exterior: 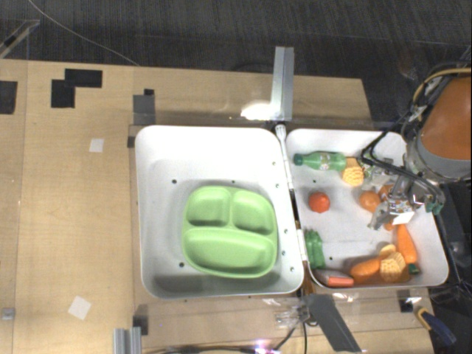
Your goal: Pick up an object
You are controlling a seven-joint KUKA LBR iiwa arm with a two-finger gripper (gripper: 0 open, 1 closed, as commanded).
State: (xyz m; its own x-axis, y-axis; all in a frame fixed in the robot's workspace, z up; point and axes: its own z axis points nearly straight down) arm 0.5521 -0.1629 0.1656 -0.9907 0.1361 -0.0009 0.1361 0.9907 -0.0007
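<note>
Gripper (389, 214) is down in the right bin (335, 231), over toward its right side, and honestly I can't tell what state it's in — the wrist and cabling blur together from up here.

Closest candidates: an orange ball-ish thing (369, 199) just left of the tool, maybe touching it, and a carrot (406, 243) just on the near-right side, its long axis running roughly far-to-near with a slight tilt. My guess is the carrot or that orange piece is the target, since both sit right beside the tool. Nothing visibly held, as far as I can make out.

Other stuff in the same bin: green bottle (321, 160) lying on its side along the far wall, long axis left-right, with a yellow corn piece (353, 174) at its right end. Red tomato (318, 202) sits alone mid-left, well apart from the tool. Left bin (158, 198) has a green divided plate (230, 231) — not relevant to the pick.
</note>
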